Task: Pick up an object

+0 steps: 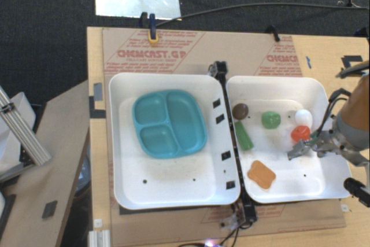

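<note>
The right bin (277,85) holds several small objects: a brown ball (240,110), a green round piece (270,120), a white ball (303,117), a red-orange piece (299,133), a green elongated piece (243,137) and an orange flat piece (261,174). My gripper (298,151) reaches in from the right, low over the bin floor, just below the red-orange piece. Nothing shows between its tips.
The left bin (124,182) contains a teal divided plate (170,123). A divider with black clips (224,118) separates the two bins. The arm's body (354,130) covers the right bin's right edge. A bare patch of bin floor lies at the front right (300,182).
</note>
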Robot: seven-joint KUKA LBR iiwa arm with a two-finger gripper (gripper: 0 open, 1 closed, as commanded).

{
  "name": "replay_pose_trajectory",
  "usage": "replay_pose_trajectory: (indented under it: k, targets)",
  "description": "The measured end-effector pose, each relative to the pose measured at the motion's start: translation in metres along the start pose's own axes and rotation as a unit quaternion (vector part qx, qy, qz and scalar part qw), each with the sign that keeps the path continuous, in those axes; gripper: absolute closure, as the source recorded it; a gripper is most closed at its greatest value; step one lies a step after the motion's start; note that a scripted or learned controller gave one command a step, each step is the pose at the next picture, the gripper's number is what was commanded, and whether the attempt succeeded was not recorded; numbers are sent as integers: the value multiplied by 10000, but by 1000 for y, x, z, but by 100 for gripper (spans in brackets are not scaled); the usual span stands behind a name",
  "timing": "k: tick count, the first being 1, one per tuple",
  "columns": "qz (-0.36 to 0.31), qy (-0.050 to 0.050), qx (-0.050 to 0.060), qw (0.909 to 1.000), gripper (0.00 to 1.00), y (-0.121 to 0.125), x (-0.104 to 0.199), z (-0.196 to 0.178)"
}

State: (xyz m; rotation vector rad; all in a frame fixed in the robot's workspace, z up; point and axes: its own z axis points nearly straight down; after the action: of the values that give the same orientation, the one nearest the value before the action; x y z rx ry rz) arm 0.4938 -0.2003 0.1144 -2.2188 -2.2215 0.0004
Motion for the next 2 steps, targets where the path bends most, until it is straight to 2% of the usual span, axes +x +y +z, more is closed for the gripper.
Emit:
replay_pose_trajectory:
  k: [1, 2]
  targets:
    - [0, -3, -7, 10000, 0, 1, 0, 31]
    - [0, -10, -25, 10000, 100, 2, 0, 19]
